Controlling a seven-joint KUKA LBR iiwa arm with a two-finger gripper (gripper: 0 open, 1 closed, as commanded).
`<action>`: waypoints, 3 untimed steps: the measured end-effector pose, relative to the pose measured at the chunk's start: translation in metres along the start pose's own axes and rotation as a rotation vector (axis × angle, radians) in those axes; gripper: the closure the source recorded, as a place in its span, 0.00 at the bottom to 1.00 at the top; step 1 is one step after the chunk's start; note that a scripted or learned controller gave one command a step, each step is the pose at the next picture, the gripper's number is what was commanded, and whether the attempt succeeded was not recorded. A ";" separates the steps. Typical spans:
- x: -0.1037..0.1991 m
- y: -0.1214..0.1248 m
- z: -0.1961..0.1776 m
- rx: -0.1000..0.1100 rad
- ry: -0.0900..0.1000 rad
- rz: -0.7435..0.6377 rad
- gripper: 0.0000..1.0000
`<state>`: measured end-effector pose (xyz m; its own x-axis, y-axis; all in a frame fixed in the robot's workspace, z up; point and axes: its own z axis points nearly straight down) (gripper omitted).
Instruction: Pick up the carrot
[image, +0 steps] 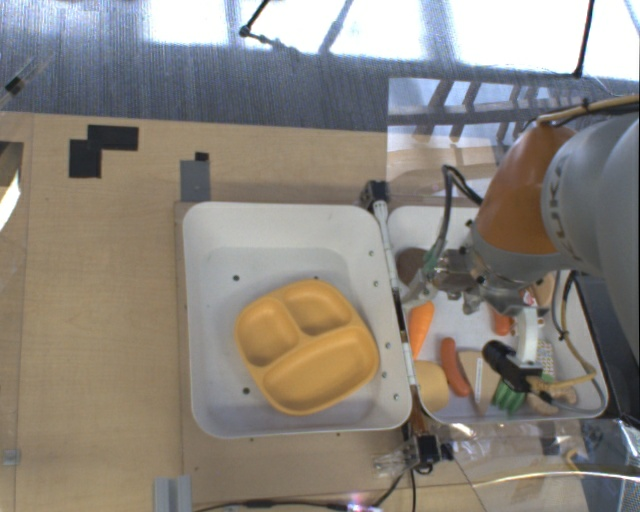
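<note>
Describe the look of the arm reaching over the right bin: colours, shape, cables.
The arm is a thick, rounded grey body with a wide orange band above the wrist. Below the band sits a darker metallic wrist block. Thin black cables loop beside it on the side toward the left bin, and another dark cable runs down on its other side. The gripper's details are too cluttered to make out.
</note>
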<state>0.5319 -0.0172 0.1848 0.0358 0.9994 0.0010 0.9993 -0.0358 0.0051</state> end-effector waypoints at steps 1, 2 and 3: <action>-0.067 -0.014 0.095 -0.008 -0.001 0.036 0.00; -0.065 -0.010 0.083 -0.018 0.001 0.028 1.00; 0.025 0.037 -0.001 -0.003 0.002 0.287 1.00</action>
